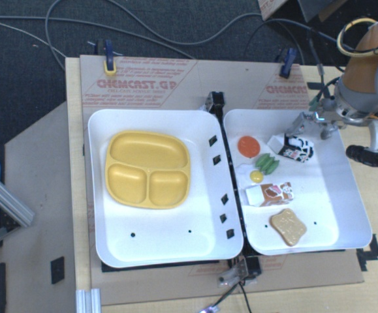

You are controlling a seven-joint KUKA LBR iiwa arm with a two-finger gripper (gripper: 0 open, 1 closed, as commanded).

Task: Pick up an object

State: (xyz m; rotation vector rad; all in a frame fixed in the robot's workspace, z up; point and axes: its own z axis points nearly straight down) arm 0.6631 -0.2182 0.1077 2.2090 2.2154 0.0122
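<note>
The right bin (345,194) holds several small items. Among them are a red round piece (248,146), a green piece (267,163) with a small yellow piece (256,176) beside it, and a black-and-white patterned item (298,150). A brown-and-white packet (273,193) and a slice of toast (288,226) lie nearer the front. My gripper (308,124) hangs over the bin's back right part, just behind the black-and-white item and apart from it. Nothing is seen held in it.
The left bin (169,240) holds a yellow three-compartment plate (148,169). A black divider (226,175) runs between the bins. Blue clamps (110,55) (286,62) grip the board's far edge. Cables lie on the dark floor behind.
</note>
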